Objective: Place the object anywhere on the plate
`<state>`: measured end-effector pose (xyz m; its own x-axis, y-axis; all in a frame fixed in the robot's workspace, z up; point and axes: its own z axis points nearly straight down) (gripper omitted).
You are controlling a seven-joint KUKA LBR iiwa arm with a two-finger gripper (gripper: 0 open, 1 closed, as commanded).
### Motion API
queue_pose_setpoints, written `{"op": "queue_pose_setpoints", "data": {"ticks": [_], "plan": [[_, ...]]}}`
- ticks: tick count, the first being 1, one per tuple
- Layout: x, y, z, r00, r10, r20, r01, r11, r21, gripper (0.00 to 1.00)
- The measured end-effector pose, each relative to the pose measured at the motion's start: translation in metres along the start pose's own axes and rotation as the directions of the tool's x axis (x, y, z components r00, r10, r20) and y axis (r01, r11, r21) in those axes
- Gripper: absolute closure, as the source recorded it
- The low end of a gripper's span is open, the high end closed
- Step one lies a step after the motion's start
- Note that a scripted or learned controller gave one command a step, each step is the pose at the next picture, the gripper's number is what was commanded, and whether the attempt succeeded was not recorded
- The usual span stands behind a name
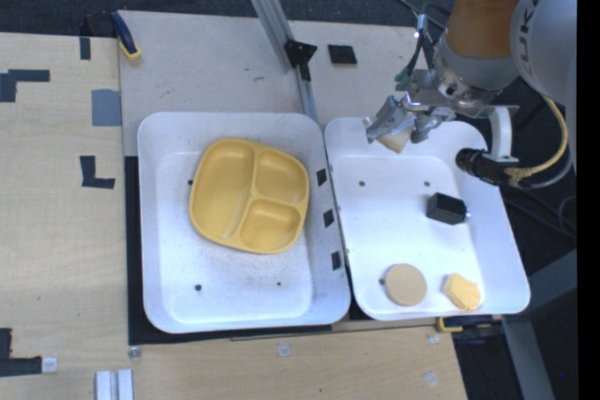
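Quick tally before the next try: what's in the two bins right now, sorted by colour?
Yellow: 2, the divided plate in the left bin and a small chunk in the right bin.
Tan: 2, a round disc and a pale piece at the gripper.
Black: 1, a small block.
Total: 5.

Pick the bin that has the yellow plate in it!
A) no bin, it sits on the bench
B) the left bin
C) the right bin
B: the plate lies inside the left bin, while the right bin holds a black block, a round cookie and a yellow piece.
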<state>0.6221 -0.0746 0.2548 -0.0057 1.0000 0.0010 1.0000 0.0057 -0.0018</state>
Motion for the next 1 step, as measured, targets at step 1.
{"op": "queue_pose_setpoints", "data": {"ticks": [1], "plan": [[0.0514,-0.0179,0.0173,1.000,0.000,0.000,0.000,1.000,0.002,1.00]]}}
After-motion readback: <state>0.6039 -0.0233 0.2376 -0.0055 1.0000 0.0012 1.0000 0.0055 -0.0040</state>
